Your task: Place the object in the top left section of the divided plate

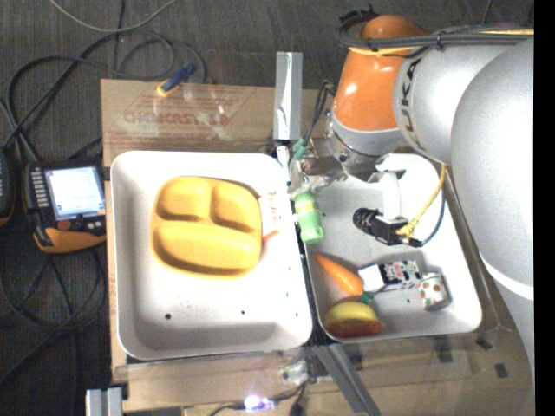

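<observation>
At the far left of the frame a handheld controller [68, 196] with a lit screen lay off the tabletop among cables. A sheet of cardboard [173, 111] showed above the left bin [130, 319]. A yellow divided plate [208, 225] sat in the upper middle of that bin, and its top left section [184, 199] held nothing. A small red and white slip [271, 219] rested against the bin's right wall, just beside the plate.

At the wall between the two bins, the gripper [302, 180] hung at the upper left corner of the right bin [464, 315]. I could not tell whether the jaws were released or clenched. Directly below it was a green bottle [307, 218], lying lengthwise along the bin's left wall, its top end right at the gripper and well apart from the plate.

Lower in the right bin an orange carrot [340, 274] lay at a slant. A yellow and red fruit [353, 317] lay just below it. Right of the carrot sat a small white box [395, 274], and beside that a pale spotted cube [434, 291].
</observation>
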Controlling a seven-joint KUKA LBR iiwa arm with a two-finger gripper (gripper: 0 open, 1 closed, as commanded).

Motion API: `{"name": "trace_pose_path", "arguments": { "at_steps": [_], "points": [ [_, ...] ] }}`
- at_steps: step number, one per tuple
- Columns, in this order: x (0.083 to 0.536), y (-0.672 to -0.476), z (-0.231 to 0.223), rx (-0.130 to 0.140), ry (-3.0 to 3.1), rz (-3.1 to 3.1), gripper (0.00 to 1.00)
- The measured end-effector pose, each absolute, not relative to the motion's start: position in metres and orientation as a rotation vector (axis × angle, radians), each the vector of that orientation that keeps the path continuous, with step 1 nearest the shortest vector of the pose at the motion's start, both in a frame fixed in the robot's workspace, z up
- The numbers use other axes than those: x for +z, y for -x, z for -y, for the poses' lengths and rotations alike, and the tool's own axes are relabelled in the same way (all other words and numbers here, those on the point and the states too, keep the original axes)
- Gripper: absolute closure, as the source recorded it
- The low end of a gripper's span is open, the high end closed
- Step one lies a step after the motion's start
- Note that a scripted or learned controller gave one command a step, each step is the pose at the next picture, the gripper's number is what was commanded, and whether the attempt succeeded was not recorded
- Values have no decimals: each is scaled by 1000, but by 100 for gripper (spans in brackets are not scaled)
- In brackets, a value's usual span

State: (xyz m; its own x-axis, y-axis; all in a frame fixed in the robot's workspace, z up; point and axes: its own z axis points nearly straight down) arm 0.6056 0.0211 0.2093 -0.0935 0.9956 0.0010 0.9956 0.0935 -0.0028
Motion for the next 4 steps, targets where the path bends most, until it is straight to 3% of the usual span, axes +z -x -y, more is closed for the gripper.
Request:
{"name": "trace_pose_path", "arguments": {
  "at_steps": [1, 2, 3, 4],
  "points": [
    [171, -654, -108, 7, 1994, 2426, 100],
    [193, -627, -126, 8, 1835, 2549, 100],
    [216, -663, -186, 6, 1696, 2647, 100],
    [216, -663, -186, 7, 1696, 2647, 0]
  ]
}}
